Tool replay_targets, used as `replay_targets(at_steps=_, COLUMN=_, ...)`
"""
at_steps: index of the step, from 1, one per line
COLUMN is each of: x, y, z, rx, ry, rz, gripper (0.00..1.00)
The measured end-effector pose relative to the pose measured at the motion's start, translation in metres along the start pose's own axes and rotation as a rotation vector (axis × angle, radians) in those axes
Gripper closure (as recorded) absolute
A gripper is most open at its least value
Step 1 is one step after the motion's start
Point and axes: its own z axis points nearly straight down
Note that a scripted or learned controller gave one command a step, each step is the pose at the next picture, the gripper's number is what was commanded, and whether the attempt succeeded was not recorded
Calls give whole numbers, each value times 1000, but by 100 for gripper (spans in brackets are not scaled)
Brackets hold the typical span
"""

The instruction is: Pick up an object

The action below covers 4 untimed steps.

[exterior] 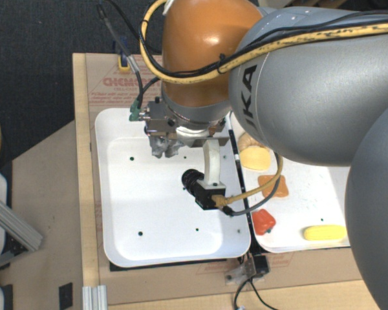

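My gripper (165,148) hangs below the orange wrist band, low over the back part of the left bin (136,231), above bare white floor. The task's objects lie in the right bin (291,243). They are a pale yellow piece (256,157) near its back left, an orange piece (276,186) partly behind a cable, a red piece (264,221) by the front left corner, and a yellow oblong (323,233) at the front. All of them are to the right of the gripper, across the divide between the bins. The arm hides much of the right bin.
The big grey arm (323,89) covers the upper right of the view. A cardboard sheet (87,173) lies under both bins. Dark floor lies beyond the bench at the back and left. Metal rails (13,228) sit at the far left.
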Motion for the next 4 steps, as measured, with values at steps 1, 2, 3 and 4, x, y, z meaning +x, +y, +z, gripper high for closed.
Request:
replay_targets(at_steps=1, x=-9, y=38, z=-13, rx=-10, ry=2, rz=4, gripper=100)
replay_targets(at_steps=2, x=-1, y=-10, z=23, rx=2, ry=0, rz=0, gripper=100)
replay_targets(at_steps=3, x=-1, y=-34, z=30, rx=-1, ry=1, rz=2, gripper=100)
replay_targets(at_steps=4, x=-1, y=-10, z=25, rx=-8, ry=2, rz=3, gripper=100)
